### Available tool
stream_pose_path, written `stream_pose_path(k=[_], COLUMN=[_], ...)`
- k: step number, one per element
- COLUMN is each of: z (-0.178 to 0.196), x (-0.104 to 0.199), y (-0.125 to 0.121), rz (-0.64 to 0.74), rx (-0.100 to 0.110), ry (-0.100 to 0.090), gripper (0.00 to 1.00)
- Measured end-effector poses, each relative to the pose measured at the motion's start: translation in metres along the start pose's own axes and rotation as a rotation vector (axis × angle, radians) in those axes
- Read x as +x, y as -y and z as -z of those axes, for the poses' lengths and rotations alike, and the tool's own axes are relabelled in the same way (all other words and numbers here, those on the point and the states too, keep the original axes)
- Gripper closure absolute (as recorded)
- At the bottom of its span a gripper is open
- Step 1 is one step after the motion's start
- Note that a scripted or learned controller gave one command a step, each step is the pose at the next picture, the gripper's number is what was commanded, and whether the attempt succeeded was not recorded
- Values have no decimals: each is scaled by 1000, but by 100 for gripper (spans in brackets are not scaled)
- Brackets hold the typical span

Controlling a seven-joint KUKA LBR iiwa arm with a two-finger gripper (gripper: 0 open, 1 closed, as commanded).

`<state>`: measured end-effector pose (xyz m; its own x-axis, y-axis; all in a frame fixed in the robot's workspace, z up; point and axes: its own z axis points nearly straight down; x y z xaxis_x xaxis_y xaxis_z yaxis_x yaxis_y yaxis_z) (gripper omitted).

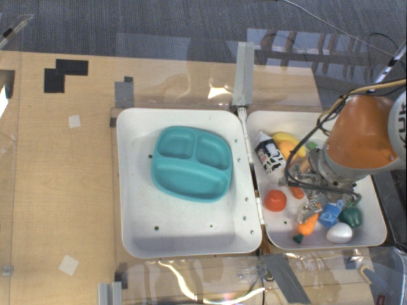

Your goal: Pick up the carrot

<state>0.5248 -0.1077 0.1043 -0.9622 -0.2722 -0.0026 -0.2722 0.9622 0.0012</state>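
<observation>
The carrot (307, 225) is small and orange with a dark green end. It lies tilted near the front of the right bin (375, 234). My gripper (312, 207) hangs directly over the carrot's upper end, at or just above it. The wrist and its orange band (360, 132) hide the bin's back right part. From this angle I cannot see whether the carrot is gripped.
Close around the carrot lie a blue block (329, 215), a green item (351, 217), a white egg (339, 233) and a red-orange round piece (275, 200). A black-and-white can (269, 155) and a yellow fruit (285, 140) sit at the back. A teal divided plate (191, 162) is in the left bin (137, 234).
</observation>
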Motion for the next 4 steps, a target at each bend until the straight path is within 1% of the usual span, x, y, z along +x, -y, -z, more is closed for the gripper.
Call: stream_pose_path(k=[1, 2, 3, 4], z=[-14, 84, 45, 11], x=[30, -58, -94, -112], y=[18, 13, 47, 54], rz=[189, 134, 25, 90], rx=[9, 9, 3, 3], ry=[14, 17, 7, 7], gripper=[0, 0, 0, 0])
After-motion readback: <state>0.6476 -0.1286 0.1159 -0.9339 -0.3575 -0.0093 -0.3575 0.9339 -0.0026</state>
